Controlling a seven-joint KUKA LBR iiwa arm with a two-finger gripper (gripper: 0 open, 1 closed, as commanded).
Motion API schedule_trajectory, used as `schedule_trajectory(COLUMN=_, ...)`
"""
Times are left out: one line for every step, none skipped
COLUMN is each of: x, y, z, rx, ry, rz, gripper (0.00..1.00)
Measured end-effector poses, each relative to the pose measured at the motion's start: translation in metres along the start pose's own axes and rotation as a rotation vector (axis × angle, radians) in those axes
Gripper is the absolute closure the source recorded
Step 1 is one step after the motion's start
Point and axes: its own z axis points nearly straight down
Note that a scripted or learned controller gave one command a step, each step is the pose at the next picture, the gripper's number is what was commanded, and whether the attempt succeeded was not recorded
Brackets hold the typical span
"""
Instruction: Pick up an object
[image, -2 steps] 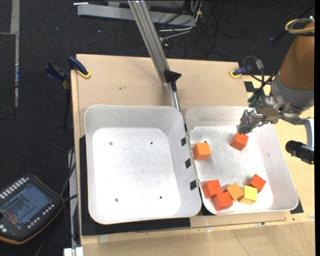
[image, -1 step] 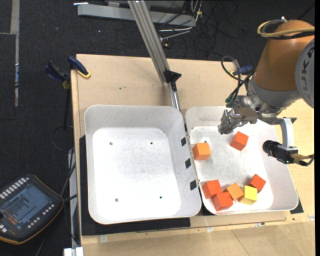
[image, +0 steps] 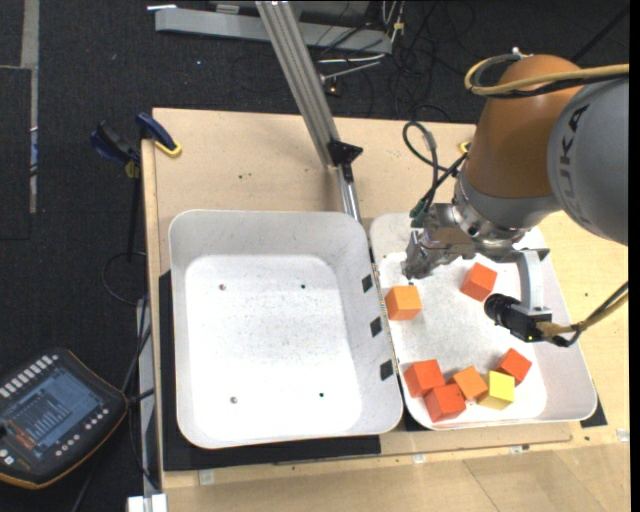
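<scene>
Hovering low in the right bin (image: 560, 405), the gripper (image: 418, 262) stood just above an orange cube (image: 403, 301) lying on the bin floor. Finger state could not be told; nothing lifted yet.

A pale wooden bench (image: 250, 160) carries two shallow white bins side by side, the left bin (image: 270, 325) larger and speckled, the right bin (image: 560, 385) touching it along a seam with small black clips (image: 380, 325). A slanted metal rail (image: 300, 75) runs from the top of the view down to the bench's far edge, a blue-and-yellow clamp (image: 135, 140) grips the bench's far left corner, and a handheld control pendant (image: 50, 415) with a lit screen lies on the dark floor at lower left
</scene>
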Motion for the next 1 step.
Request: schedule_trajectory(x=0.0554, y=0.0049, z=0.0175, rx=0.001, ry=0.0, rz=0.0, gripper=1.0)
